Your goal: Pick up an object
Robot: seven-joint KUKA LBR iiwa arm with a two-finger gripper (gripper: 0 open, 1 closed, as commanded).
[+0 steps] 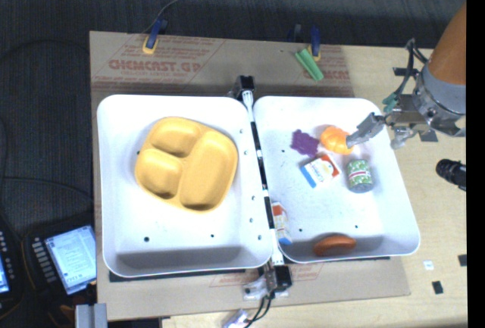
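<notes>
1. Dark grey carpet surrounded a brown cardboard-covered bench point(227, 61) that bore two shallow white bins side by side.
2. The gripper point(362, 131) reached in from the right over the upper right part of the right bin point(379, 232); one grey finger point(365, 128) pointed down-left, its tip touching or just beside an orange ball point(332, 139). Whether the jaws stood apart or together could not be told, and nothing was seen clamped between them.
3. The grey arm point(447, 69) with its orange band stood beyond the right bin's right rim.
4. Just left of the orange ball lay a purple piece point(304, 142); below the ball lay a small white, red and blue packet point(320, 169).
5. A green-and-white patterned can point(360, 175) lay right of the packet, near it but apart.
6. An orange-brown oval item point(334, 245) rested against the right bin's near wall, and a small red and white item point(278, 222) lay by its left wall.
7. The left bin point(121, 243) held a large yellow three-section tray point(186, 163).
8. A green clip point(309, 64) and a blue-and-yellow clip point(154, 35) sat at the bench's far edge.
</notes>
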